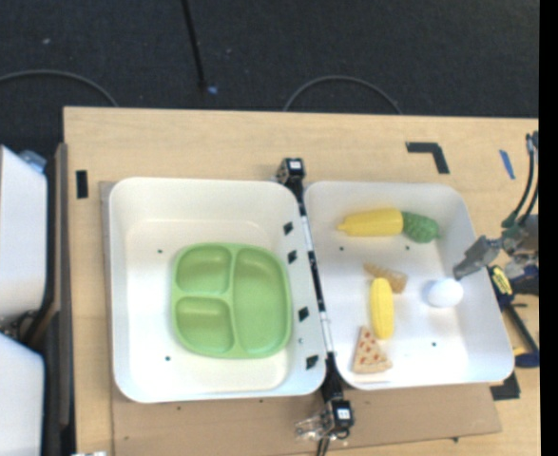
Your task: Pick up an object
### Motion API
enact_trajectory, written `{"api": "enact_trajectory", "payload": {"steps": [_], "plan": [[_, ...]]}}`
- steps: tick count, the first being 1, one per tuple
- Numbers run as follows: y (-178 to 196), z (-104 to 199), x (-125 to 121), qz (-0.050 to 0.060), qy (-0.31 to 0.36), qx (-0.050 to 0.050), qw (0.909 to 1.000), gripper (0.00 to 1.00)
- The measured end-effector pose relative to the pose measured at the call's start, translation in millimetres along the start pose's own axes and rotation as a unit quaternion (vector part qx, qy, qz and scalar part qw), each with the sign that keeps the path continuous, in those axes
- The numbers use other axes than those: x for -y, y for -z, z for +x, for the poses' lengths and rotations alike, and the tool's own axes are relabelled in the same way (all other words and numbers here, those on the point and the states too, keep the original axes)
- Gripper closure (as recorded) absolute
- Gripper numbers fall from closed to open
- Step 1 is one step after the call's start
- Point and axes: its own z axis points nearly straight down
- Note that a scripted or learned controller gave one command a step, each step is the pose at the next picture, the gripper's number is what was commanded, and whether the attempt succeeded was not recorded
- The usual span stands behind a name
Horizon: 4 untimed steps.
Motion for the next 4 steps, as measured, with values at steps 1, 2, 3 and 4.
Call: {"api": "enact_trajectory", "payload": {"steps": [1,2,3,4], "plan": [[6.1,0.6,-2.2,-0.005,0.002,0.002,1.0,0.0],[-43.7,9.8,-1.5,-0.003,0.001,0.001,1.0,0.0],[-97.6,19.7,-1.5,-0.003,0.0,0.001,1.0,0.0],[-139.7,19.1,-0.2,-0.004,0.0,0.001,1.0,0.0]]}}
